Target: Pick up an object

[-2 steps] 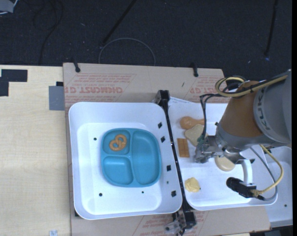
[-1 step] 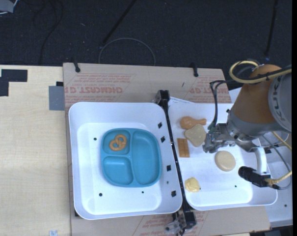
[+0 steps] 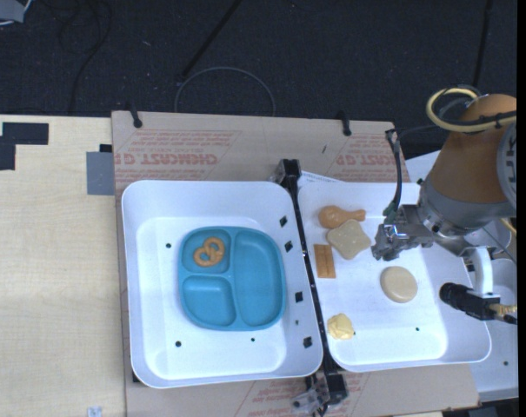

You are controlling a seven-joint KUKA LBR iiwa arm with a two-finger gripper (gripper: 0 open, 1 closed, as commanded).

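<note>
This looks like a robotics lab or test room, not a home or kitchen. A grey robot arm point(image 3: 471, 176) with an orange band reaches in over a pale wooden counter point(image 3: 45, 276) where two shallow white bins point(image 3: 145, 224) sit side by side on a sheet of printed cardboard point(image 3: 210, 150). Black clips point(image 3: 290, 176) fix the bins where they meet. Loose black cables point(image 3: 219, 81) trail across dark carpet point(image 3: 245, 42) behind the counter. Black and grey tape patches point(image 3: 19, 142) mark the counter top. The food in the bins, a pretzel point(image 3: 209, 252) on a blue divided plate point(image 3: 232, 278) among it, looks like plastic toys.
</note>
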